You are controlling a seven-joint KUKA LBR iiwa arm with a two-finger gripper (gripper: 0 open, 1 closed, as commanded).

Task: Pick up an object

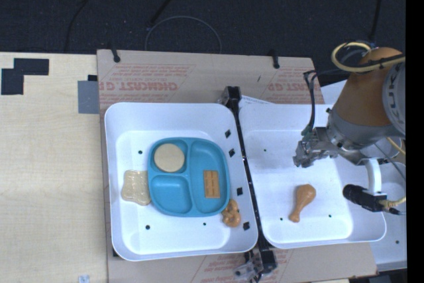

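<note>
Two shallow white bins sit side by side on a cardboard sheet [199, 79] atop the pale wood bench [46, 175]. The arm [364, 103] comes in from the right w/ its orange band above the wrist; the pincer [303, 159] hangs over the upper middle of the right bin [278, 142]; can't tell from this angle whether it's open or closed, and nothing is visibly gripped.

Task obj: a tan drumstick [301, 201] lies on the floor of the right bin, approx. centre-bottom; fat end up toward the pincer, thin end pointing down-left. It is near the pincer but apart from it, w/ bare white floor between the two.

Left bin [126, 126]: a blue divided tray [175, 199] takes up the middle. A round pale biscuit [168, 157] is in its upper-left compartment; a small rectangular brown cracker [211, 183] is in the right compartment. A pale bread-like piece [136, 187] lies on the bin floor just beside the tray's left edge, touching or nearly so; a brown lumpy food piece [230, 213] sits at the tray's lower-right corner, close to the divider between the bins.
</note>
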